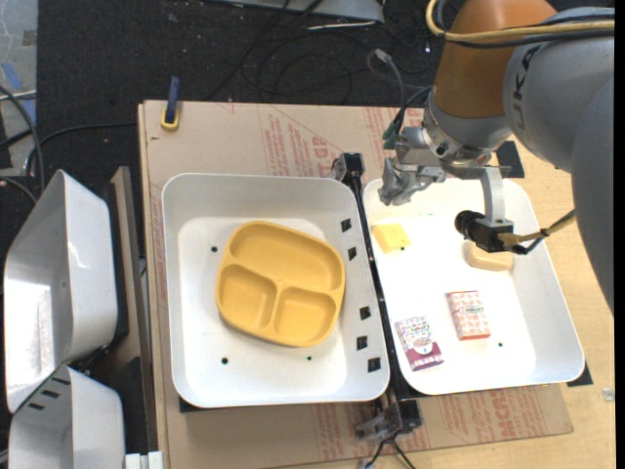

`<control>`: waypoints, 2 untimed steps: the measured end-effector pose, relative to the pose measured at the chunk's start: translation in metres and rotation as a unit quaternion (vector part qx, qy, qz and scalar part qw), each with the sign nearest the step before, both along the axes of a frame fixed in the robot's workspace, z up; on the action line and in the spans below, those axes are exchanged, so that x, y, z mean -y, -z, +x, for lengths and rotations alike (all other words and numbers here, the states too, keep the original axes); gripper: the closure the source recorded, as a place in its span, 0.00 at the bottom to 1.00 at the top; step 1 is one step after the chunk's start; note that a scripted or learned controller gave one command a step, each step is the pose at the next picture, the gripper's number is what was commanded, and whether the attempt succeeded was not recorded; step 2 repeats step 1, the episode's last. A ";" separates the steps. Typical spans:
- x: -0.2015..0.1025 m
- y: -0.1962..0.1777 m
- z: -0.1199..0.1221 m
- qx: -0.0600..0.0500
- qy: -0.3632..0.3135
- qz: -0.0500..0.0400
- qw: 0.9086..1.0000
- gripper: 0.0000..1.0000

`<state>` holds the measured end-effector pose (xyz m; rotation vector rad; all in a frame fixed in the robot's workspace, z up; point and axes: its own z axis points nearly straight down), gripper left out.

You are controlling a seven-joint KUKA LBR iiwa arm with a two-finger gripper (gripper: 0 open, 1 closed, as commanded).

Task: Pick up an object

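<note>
Currently the gripper (pixel 402 186) hovers over the right bin (pixel 547 291); whether its jaws are spread or pressed together, I cannot tell. Just below them lies a yellow block (pixel 391 237), the likeliest pick: descend squarely and centre it. Farther off lie two small cartons (pixel 468 315) (pixel 419 342); the left bin (pixel 186 291) holds a yellow divided plate (pixel 280 283).

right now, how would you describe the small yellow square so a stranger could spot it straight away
Start at the right-hand white bin. Look to its upper left corner, just below the pincer: the yellow square lies flat there by the divider. It is plain and unprinted, unlike the two patterned packets nearer the front.
</note>
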<state>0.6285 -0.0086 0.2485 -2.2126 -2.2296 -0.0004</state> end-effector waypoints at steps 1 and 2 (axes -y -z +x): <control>-0.057 -0.001 0.006 0.001 -0.001 0.000 1.000 1.00; -0.057 -0.001 0.006 0.001 -0.001 0.000 1.000 1.00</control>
